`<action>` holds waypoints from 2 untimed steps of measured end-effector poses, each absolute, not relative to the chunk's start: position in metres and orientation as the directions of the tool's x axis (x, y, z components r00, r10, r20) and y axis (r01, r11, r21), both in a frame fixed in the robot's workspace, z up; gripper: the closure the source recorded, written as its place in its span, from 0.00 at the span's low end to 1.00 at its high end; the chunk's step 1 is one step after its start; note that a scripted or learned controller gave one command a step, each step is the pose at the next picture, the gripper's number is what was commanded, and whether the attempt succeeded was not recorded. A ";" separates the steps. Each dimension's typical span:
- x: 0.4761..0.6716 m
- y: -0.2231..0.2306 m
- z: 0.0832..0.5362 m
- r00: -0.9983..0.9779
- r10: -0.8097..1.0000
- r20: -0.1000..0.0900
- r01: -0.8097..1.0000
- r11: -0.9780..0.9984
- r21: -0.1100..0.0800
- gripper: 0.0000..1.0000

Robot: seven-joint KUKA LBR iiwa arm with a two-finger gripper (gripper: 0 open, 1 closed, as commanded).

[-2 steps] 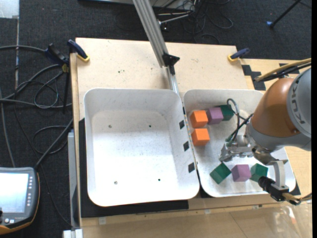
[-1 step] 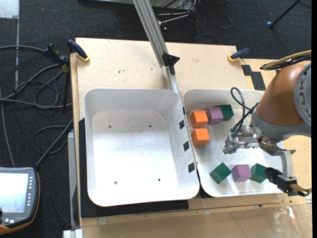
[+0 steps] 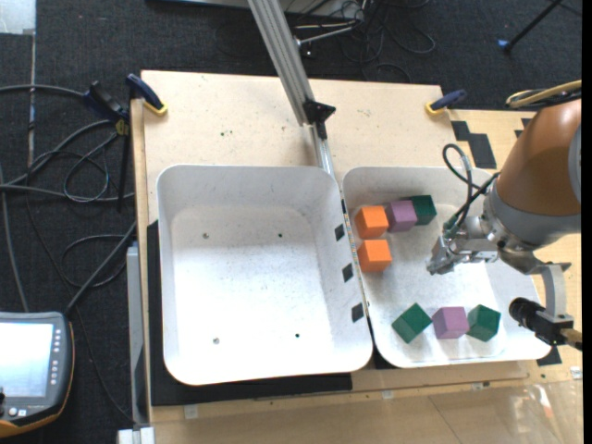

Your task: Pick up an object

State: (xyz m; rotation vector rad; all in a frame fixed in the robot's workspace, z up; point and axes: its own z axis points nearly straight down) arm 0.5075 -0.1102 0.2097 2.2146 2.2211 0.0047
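Observation:
The right bin (image 3: 370, 185) holds several small blocks. Two orange blocks (image 3: 374, 220) (image 3: 375, 255) sit near its left wall, with a purple block (image 3: 401, 215) and a dark green block (image 3: 424, 209) beside the upper one. Along the front lie a green block (image 3: 412, 323), a purple block (image 3: 450, 322) and another green block (image 3: 484, 322). My gripper (image 3: 442, 262) hangs over the middle of this bin, right of the lower orange block and above the front row. Nothing shows between its fingers.
The left bin (image 3: 176, 248) stands beside the right one on the tan bench. A slanted metal pole (image 3: 282, 44) reaches down to the bins' shared back edge. Clamps sit at the bench's back corners. A teach pendant (image 3: 28, 368) lies at the lower left.

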 end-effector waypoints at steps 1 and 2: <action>0.516 -0.118 0.265 -0.003 1.000 -0.002 1.000 0.003 0.007 1.00; 0.544 -0.061 0.266 -0.008 1.000 0.001 1.000 0.008 0.003 1.00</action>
